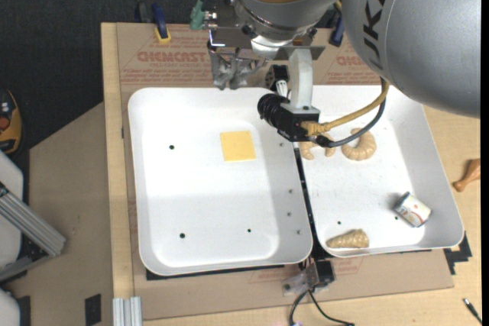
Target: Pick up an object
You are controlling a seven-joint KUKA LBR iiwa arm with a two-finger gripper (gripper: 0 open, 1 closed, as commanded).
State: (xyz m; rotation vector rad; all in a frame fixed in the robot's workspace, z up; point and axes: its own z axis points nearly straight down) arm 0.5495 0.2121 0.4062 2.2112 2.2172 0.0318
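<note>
Yellow and thin, the square is lying flat in the bin, just camera-side of the gripper and apart from it. It's likely light and floppy, so pinching an edge looks best. Can't tell the gripper's state. Counting: one square, three tan pieces and one white block lying arm-side.

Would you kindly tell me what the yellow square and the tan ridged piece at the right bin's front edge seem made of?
The yellow square: probably thin foam or soft plastic; flat, matte, evenly coloured. The tan ridged piece: likely moulded plastic or rubber, matte; regular ridges like toy pastry. Neither is certain.
</note>
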